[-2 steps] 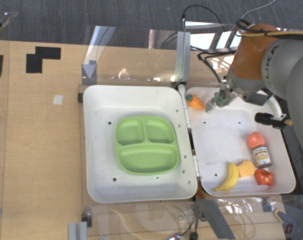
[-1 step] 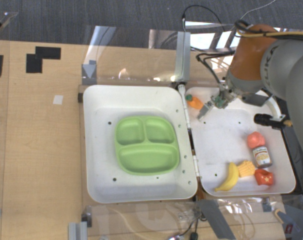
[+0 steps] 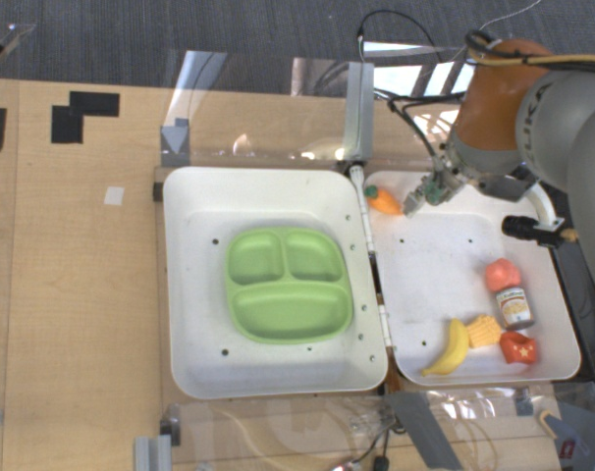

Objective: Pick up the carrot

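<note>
Reaching in from the right, the arm [image 3: 533,116] has its gripper [image 3: 422,197] low over the far left corner of the right-hand bin [image 3: 455,263], and the carrot [image 3: 383,201] lies just to the left of the fingertips, tucked against the bin's left wall near the back rim. Carrot and gripper look very close, perhaps touching, but the carrot is beside the fingers, not between them. Whether those fingers are spread or pressed together is too small and dark to make out, so I cannot tell.

Looking away from the gripper towards the near side of the same bin, there's a cluster well apart from it: a small jar with a red lid [image 3: 512,297], a red tomato-like piece [image 3: 519,347] nearer the front rim, a yellow corn piece [image 3: 483,333] and a banana [image 3: 449,349] curving along the front. Over the divider, further left of the gripper, the other bin [image 3: 189,224] carries a green sectioned plate [image 3: 288,285] lying flat in its middle.
</note>
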`<state>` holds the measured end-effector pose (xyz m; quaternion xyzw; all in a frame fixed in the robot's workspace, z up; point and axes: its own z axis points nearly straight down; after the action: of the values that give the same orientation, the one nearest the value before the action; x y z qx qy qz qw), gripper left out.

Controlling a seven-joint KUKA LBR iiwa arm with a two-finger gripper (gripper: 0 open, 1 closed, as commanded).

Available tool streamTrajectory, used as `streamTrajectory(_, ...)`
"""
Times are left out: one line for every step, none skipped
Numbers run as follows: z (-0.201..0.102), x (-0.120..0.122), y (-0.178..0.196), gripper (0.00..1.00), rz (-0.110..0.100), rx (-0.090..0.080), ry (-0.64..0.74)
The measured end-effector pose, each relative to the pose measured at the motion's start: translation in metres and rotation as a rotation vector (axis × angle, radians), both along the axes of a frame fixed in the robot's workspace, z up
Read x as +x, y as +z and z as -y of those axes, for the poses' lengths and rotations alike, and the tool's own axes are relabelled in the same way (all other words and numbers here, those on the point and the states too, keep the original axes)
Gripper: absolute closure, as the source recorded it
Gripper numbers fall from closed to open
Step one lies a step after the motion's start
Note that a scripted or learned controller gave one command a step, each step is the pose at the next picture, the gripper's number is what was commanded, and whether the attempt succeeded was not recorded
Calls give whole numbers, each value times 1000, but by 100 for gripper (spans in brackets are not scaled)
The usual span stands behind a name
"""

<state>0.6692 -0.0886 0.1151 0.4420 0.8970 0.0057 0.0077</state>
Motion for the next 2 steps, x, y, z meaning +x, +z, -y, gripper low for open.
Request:
streamTrajectory(-2, -1, -1, 0, -8, 3, 2)
streamTrajectory(-8, -1, -19, 0, -5, 8, -294)
